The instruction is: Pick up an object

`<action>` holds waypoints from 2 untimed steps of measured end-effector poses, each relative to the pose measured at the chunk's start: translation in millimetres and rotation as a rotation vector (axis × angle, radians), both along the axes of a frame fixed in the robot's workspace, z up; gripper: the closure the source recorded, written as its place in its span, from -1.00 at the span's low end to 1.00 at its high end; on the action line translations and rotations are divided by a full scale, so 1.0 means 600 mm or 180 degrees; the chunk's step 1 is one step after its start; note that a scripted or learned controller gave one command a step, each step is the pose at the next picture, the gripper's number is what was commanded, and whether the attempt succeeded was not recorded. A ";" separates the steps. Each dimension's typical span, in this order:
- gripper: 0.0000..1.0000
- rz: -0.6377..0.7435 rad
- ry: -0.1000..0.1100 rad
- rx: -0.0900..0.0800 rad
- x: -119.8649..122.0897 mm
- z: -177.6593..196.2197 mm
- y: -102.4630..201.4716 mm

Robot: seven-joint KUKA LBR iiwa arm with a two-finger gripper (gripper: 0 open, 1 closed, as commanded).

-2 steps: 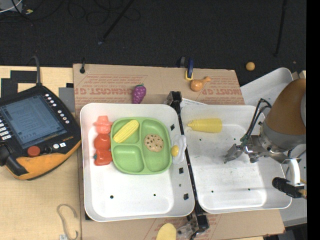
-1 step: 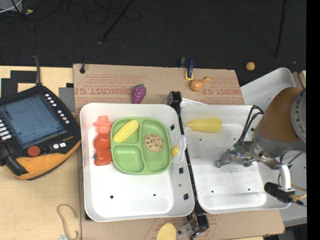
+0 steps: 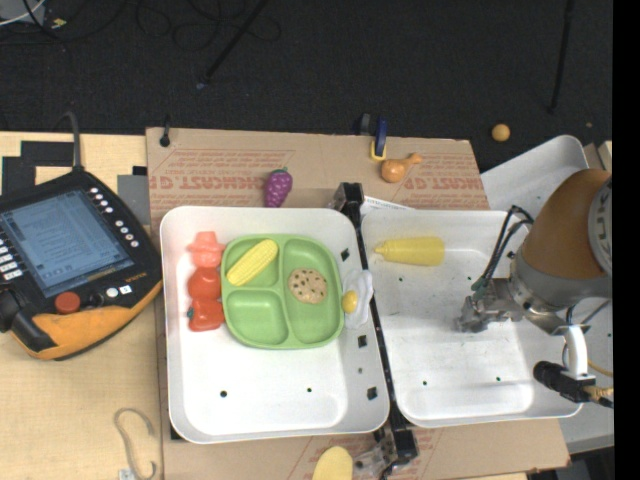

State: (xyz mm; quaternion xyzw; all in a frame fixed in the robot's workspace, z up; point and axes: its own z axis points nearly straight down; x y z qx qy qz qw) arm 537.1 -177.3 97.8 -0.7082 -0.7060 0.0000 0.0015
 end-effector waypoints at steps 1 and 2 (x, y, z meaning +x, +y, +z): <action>1.00 -0.0020 -0.0013 -0.0009 0.004 0.088 -0.021; 1.00 0.0005 -0.0018 -0.0011 0.018 0.174 -0.034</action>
